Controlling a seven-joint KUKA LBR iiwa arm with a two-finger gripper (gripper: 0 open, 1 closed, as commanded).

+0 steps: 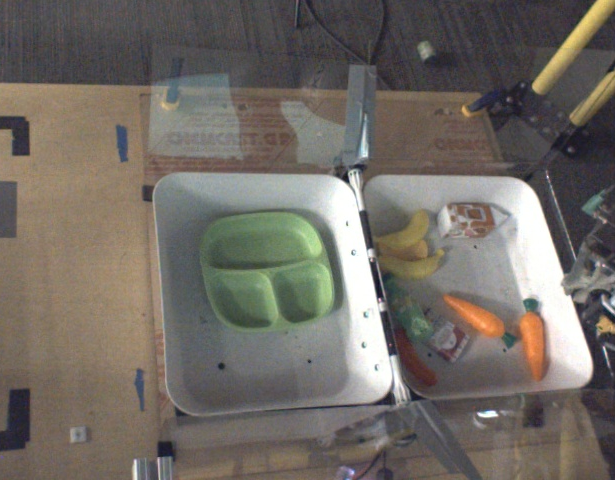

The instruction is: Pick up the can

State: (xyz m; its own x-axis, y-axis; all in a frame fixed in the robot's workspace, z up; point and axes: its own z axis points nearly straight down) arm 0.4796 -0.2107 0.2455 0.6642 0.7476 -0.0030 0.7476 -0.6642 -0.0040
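The can [449, 341] is small, red and white, and lies on its side in the right bin [512, 193], near the front edge. A green leafy item [415, 320] touches its left side, and a red pepper [415, 360] lies just in front of it on the left. An orange carrot [475, 316] lies close behind it on the right.
The right bin also holds two bananas [409, 246], a white-and-orange carton [469, 219] and a second carrot [532, 343]. In the left bin [177, 268] sits a green divided plate [268, 269]. Grey clutter [591, 268] stands just past the right bin's right rim.
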